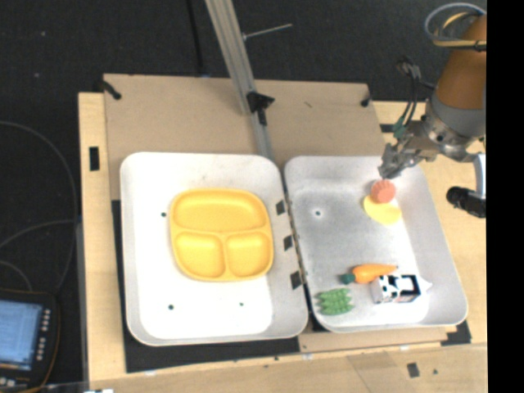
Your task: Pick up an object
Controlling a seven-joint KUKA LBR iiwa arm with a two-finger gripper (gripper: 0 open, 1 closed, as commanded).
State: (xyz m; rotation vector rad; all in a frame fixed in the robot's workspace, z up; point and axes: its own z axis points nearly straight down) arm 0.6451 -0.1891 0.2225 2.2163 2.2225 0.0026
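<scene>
In the right bin [344, 187] lie a small pink-red round piece [382, 191], touching a flat yellow piece [385, 211] just below it. Nearer the front are an orange carrot [374, 273], a black-and-white toy [398, 287] and a green pea pod [334, 302]. My gripper [393, 165] hangs over the bin's far right part, just above and to the right of the pink-red piece. Its dark fingers look close together with nothing seen between them.
The left bin [147, 219] holds a yellow divided plate [221, 233]. A metal post [237, 64] rises behind the bins' seam. The grey and orange arm [460, 80] reaches in from the right. A screen [24, 330] sits at the lower left, off the bench.
</scene>
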